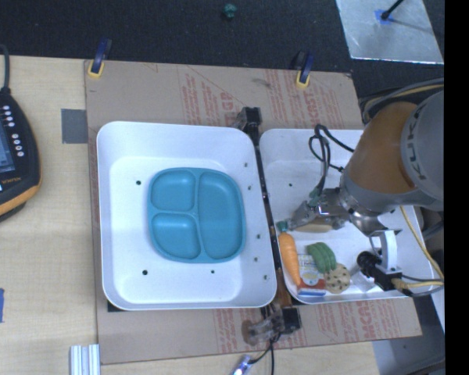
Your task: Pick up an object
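**Arm reaches into crowded right-hand bin**

Here, seen from above, the grey arm (pixel 399 158) with its orange band leans in from the right over the right bin (pixel 297 148), one of two shallow white bins lying side by side on a sheet of brown cardboard (pixel 219 84). Its gripper (pixel 303 219) sits low near that bin's left wall, just above the small heap of toy food. Whether the gripper is open or closed cannot be made out from this angle, and nothing can be seen in its hold.

The objects lie bunched at the near end of the right bin: an orange carrot (pixel 289 260) along the left wall, a green piece (pixel 323 255) just beside it, a speckled cookie-like disc (pixel 337 277) touching the green piece's near end, and a red-and-white item (pixel 309 283) by the carrot's tip. A pale tan shape (pixel 316 227) lies right under the gripper.

The left bin (pixel 121 209) holds a blue divided plate (pixel 196 214), set flat at its middle. Blue and yellow clamps (pixel 99 58) pin the cardboard's far edge, and a teach pendant (pixel 6 156) rests on the wooden bench at the far left.
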Controlling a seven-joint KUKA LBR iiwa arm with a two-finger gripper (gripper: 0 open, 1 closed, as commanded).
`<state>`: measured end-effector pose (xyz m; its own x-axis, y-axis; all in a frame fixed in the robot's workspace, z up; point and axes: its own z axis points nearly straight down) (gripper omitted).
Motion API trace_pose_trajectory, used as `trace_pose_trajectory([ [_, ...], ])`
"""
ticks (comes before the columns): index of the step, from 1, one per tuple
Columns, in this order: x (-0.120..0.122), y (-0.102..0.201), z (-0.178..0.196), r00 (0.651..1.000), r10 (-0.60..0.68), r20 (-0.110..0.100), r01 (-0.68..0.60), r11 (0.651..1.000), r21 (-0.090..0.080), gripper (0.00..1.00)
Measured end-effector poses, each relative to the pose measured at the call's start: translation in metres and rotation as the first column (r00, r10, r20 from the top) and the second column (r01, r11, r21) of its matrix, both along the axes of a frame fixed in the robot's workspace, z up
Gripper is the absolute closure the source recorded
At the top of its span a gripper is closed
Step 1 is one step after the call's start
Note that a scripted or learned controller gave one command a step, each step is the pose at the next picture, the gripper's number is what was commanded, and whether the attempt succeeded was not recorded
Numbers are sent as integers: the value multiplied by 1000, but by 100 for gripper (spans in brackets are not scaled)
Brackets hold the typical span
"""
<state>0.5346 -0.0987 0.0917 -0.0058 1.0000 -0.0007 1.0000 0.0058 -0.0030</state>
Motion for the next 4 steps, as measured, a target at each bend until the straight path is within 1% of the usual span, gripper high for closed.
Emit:
trace_pose_trajectory([
  [1, 39, 1, 0, 1000, -1, 0, 1, 1000, 0, 0],
  [2, 103, -46, 0, 1000, -2, 1, 2, 1000, 1, 0],
  [3, 45, -16, 0, 1000, -2, -2, 2, 1000, 0, 0],
  [4, 9, -3, 0, 1000, -2, -2, 2, 1000, 0, 0],
])
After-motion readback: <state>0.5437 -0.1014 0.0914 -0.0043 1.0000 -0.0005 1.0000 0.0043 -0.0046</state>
